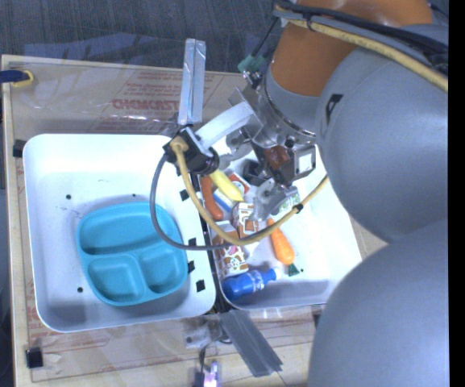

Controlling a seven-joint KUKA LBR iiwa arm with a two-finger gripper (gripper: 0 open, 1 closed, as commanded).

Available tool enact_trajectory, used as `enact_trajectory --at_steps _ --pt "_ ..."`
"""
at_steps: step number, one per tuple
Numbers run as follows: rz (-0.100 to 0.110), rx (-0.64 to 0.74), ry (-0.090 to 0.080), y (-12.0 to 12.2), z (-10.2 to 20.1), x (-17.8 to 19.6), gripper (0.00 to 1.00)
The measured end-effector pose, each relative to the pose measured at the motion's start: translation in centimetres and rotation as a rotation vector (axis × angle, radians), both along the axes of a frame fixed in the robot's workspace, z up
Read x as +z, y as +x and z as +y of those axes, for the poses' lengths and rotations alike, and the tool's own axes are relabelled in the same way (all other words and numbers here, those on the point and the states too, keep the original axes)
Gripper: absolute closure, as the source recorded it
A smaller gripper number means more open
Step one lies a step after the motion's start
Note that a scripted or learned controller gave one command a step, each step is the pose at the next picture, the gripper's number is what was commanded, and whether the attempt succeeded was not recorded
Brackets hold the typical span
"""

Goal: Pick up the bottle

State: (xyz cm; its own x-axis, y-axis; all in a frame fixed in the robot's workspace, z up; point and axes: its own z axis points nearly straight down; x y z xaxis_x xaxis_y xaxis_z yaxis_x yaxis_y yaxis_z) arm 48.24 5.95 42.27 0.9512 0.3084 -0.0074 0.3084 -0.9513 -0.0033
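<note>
The small blue plastic bottle [247,282] lies unlifted on its side at the near edge of the right white bin [341,234], while the two-finger gripper [266,193], grip state indiscernible, hangs farther in over clutter.

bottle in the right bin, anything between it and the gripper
Partly. The gripper sits over the toy pile further back; the blue bottle lies at the right bin's near edge, uncovered. A small printed carton and an orange carrot lie between.
</note>
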Motion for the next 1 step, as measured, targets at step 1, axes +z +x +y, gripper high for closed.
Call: enact_trajectory --at_steps 1 --pt "-0.006 0.058 -0.001 -0.61 8.35 1.91 0.00"
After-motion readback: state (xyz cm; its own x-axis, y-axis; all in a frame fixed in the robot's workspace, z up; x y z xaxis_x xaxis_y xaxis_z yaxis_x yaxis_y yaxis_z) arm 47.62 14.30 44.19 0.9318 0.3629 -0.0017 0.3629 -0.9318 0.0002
